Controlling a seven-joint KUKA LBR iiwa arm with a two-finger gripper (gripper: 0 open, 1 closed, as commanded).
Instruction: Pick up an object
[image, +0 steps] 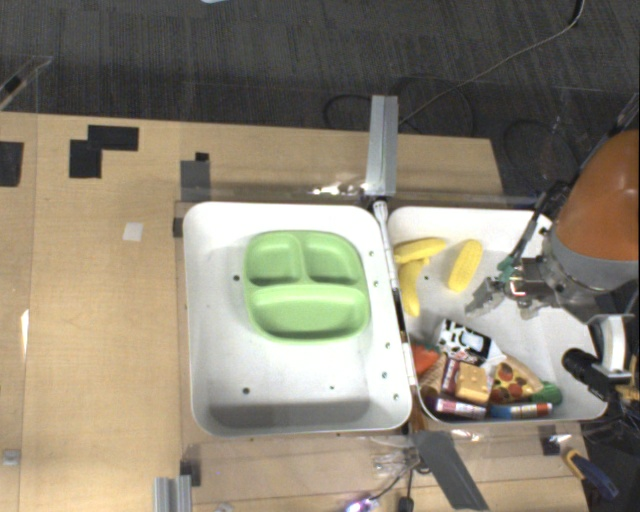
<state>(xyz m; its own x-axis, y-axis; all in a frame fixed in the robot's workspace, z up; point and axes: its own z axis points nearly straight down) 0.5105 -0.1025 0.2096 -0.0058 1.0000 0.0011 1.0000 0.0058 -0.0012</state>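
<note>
- Starting from the left, the left bin (215, 400) holds a green divided tray (303, 285), which lies flat near the middle of it.
- Just past the divider, in the right bin (470, 214), a banana (418, 250) and a yellow corn cob (463, 264) lie near the far wall, close to each other but apart.
- Nearer the front wall sits a crowded pile: a black-and-white item (465, 342), a small pizza-like toy (515, 378) and a few markers (505, 409), all touching or overlapping.
- The gripper (490, 298) is at the right, above the bare floor between the corn cob and the pile; I cannot tell its state, and no object is seen in it.
- Risk, in my judgement: descending here, it may close on nothing, or only push the corn cob aside.
- In the pile, an object could slip or drag its neighbours.
</note>
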